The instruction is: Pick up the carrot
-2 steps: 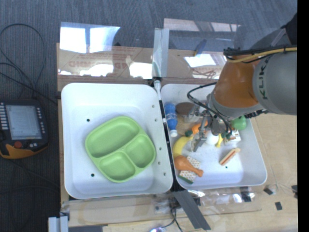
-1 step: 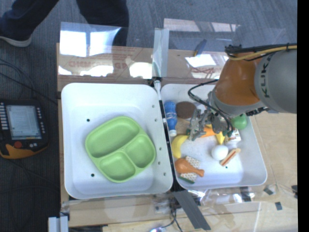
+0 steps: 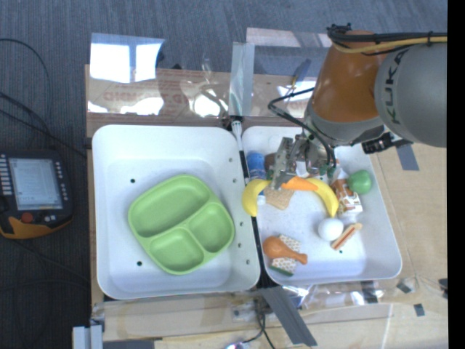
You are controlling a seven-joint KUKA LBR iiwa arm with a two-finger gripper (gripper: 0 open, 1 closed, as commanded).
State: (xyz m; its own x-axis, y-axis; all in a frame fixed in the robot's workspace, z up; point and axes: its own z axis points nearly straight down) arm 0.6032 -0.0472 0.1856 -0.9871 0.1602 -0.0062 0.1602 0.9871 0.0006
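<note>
Since people always ask which step it was: the approach, as I read it. The grab itself didn't look done.
Arm: the grey KUKA reached in from the right, with the gripper down low over the back of the right bin.
Gripper opening: honestly couldn't tell, the wrist and cabling hid too much. Nothing visibly held.
Carrot: my best guess was the short orange piece just in front of the gripper, lying against the top of the banana. Whether the tool touched it, I couldn't say.
Possible mix-up: there was also a thin orange-red stick next to the white egg, well apart from the gripper. Could've been the carrot instead, it was too small to tell.
Crowding: a tan cracker and a blue can sat right by the gripper, and a green ball was further right.
Also in that bin: a toy drumstick near the front.
Left bin: held a green divided plate, nothing to do with this.
Next move, I reckoned: drop straight onto the orange piece, close across its narrow width without pinching the banana or cracker too, then lift and check it actually came up.
</note>
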